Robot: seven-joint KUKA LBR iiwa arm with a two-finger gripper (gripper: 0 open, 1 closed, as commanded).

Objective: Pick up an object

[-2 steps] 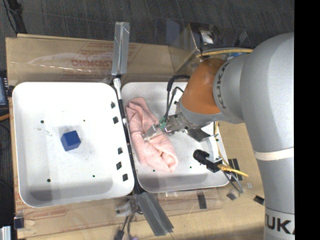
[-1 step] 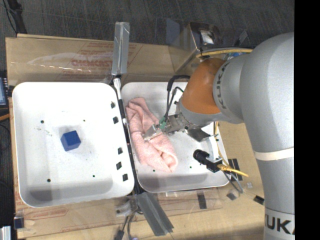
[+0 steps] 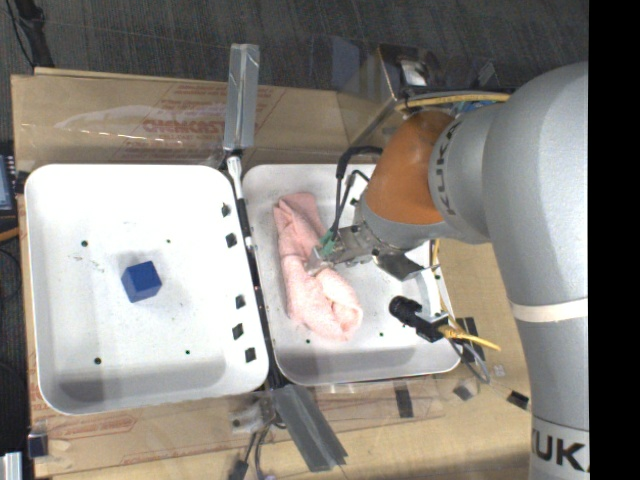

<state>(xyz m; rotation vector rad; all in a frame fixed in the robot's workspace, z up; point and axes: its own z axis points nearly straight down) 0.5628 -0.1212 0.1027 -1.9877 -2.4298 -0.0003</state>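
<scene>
I read this as the reach-and-grasp step: the gripper (image 3: 328, 255) is down in the right bin (image 3: 400, 363), right at the edge of the pink cloth (image 3: 312, 268) — I can't tell whether its fingers are spread or closed, or whether any cloth is between them, so I won't call it held. Next move, as I judge it, calls for a firm pinch on a fold of the cloth and a straight lift, since limp fabric could slip. Contents: right bin has the cloth lying lengthwise near its left wall; left bin (image 3: 60, 193) has a blue cube (image 3: 142, 280) — well apart from the arm.
</scene>
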